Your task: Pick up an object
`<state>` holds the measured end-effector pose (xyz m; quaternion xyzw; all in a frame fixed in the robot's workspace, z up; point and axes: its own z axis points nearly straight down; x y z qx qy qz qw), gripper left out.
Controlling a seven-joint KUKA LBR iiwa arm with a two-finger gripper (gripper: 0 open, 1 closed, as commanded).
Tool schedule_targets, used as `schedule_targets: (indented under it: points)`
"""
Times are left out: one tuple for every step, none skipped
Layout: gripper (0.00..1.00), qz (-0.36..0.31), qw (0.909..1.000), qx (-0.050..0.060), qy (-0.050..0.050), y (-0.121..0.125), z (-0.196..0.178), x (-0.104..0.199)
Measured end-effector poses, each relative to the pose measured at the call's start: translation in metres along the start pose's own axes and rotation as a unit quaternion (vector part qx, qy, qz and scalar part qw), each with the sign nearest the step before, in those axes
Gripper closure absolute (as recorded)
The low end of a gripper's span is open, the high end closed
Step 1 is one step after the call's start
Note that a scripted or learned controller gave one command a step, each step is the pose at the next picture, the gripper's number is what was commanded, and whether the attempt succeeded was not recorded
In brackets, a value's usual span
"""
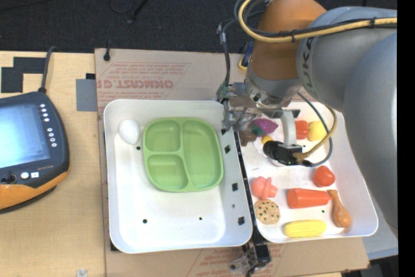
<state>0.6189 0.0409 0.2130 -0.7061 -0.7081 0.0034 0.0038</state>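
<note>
The gripper (249,121) is parked over the top-left corner of the right bin (363,217), and honestly I can't tell how it's set. Toy food sits below it: a carrot (308,197), corn (305,228), cookie (266,211). The left bin (123,217) has a green tray (181,154) and an egg (128,132).

Teach pendant (26,146) left of bins; cardboard sheet (155,78) beneath.
</note>
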Motion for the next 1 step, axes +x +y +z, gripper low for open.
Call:
schedule_targets:
  points:
    - [1.00,0.000,1.0000,-0.002,0.000,0.0035,-0.0042,0.0424]
